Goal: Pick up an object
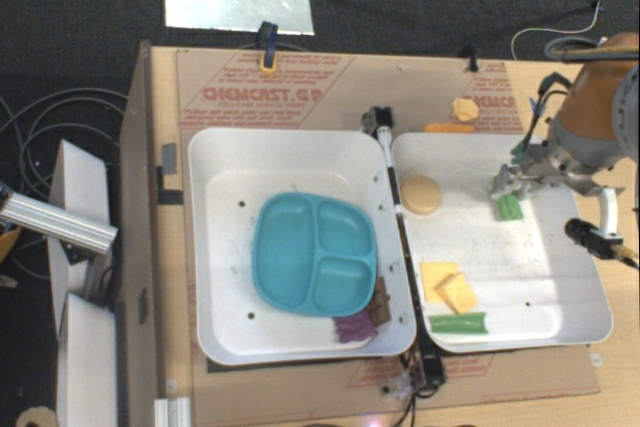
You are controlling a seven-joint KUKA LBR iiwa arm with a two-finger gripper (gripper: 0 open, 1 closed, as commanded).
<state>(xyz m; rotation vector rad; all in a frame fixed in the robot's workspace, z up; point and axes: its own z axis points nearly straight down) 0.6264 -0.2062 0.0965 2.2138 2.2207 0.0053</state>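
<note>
**Gripper low over a green piece in the right bin**

Camera view, from above at a slant: two shallow white bins side by side on a cardboard-covered bench (300, 80); left bin (215, 215) carrying a teal divided plate (315, 253) near its middle, with a purple piece (352, 327) and a small brown piece (380, 307) just beside the plate's near-right edge, close to the bin's near-right corner.

Right bin (580, 315) holding several things: a round tan bun-like piece (421, 194) near its far-left corner, beside the divider between the bins; two yellow wedge-like pieces (450, 286) touching each other toward the near-left part; a long green piece (458, 322) lying along the near edge just below them; a short green block (510, 207) in the far-right part.

Reaching in from the right, the grey arm with its orange band (590, 100); gripper (513, 183) low over the far-right part of the right bin, directly above the short green block and seemingly touching its top end; cannot tell whether the fingers are apart or together, nor whether the block sits between them.

On the bench beyond the right bin's far edge: a yellow lump (465, 109) and a thin orange strip (449, 127).
</note>
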